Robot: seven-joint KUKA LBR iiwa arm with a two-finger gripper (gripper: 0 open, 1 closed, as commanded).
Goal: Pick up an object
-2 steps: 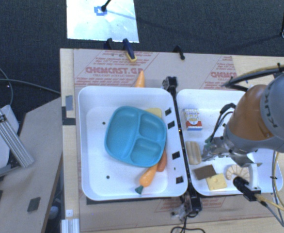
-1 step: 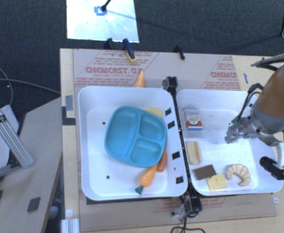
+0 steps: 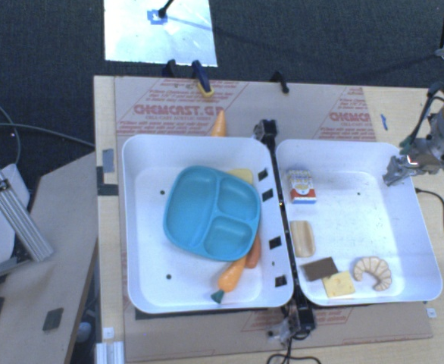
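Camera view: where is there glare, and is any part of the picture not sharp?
Camera view: strong glare on the shiny sheet at top; the white bins are evenly lit with weak shadows; the gripper at right looks soft and slightly blurred; the blue tray is sharp.

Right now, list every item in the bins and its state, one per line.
Blue tray: lying tilted in the left bin, covering part of the carrot.
Carrot: flat, tip toward the front.
Small carton: lying flat.
Croissant: flat, right bin.
Gripper: at the right bin's edge.
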